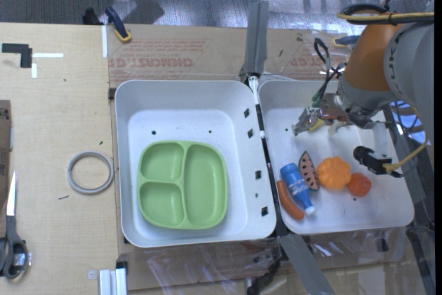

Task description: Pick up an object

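Camera view has the gripper (309, 122), jaws spread and holding nothing, above bare bin floor at 11 o'clock of the orange ball (334, 173), so closing here would likely grab nothing.

Bright, even overhead light, soft shadows, mild glare on white bins (186, 97).

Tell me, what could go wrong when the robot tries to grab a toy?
The toys lie packed together: bottle, hot dog, melon slice, orange. The gripper might nudge several and catch none. The orange looks round, so it may roll or slip. The gripper also hangs above the pile, over bare bin floor, so it could close on nothing.
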`<state>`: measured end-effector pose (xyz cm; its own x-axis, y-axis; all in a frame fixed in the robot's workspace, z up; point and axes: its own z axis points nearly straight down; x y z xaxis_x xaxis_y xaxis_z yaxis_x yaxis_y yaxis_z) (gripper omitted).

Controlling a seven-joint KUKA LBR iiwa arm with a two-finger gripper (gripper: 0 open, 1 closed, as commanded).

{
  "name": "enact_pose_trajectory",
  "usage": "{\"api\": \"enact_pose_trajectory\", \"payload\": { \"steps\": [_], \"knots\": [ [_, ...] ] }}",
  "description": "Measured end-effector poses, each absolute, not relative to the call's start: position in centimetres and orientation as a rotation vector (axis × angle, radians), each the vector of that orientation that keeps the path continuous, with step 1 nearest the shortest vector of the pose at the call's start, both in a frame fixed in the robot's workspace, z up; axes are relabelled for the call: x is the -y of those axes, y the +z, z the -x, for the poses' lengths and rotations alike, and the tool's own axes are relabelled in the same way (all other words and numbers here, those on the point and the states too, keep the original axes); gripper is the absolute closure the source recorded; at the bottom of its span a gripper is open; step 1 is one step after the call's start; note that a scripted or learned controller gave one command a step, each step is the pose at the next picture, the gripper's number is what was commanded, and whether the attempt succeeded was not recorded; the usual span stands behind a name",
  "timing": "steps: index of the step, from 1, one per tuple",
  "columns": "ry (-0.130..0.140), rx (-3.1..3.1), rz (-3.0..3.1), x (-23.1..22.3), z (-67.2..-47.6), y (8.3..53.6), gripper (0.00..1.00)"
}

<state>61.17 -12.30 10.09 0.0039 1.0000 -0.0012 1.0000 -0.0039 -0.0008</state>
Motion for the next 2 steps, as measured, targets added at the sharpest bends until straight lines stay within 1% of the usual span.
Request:
{"api": "enact_pose_trajectory", "payload": {
  "steps": [2],
  "knots": [
    [-0.002,-2.217,-2.226,12.30,-61.17,10.09,0.00]
  ]
}}
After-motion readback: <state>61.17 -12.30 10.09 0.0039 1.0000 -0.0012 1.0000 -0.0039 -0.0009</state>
